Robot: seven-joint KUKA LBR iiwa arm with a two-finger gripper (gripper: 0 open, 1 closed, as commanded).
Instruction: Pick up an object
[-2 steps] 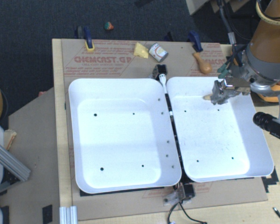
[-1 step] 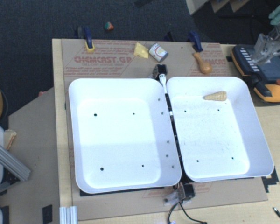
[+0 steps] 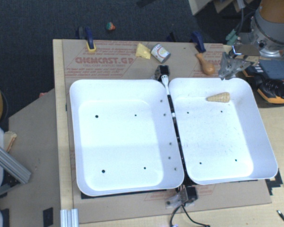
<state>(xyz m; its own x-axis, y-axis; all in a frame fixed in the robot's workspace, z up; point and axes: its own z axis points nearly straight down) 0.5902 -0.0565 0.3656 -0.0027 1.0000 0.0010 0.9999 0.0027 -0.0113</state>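
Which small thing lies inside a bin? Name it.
The tan cone, lying on its side near the far edge of the right bin. The yellow wedge, small box and orange piece lie on the board behind the bins.

The arm [image 3: 274, 13] was cut off by the top and right edges above the right bin [image 3: 255, 126]; its gripper [image 3: 229, 70] fingers were too small to judge.
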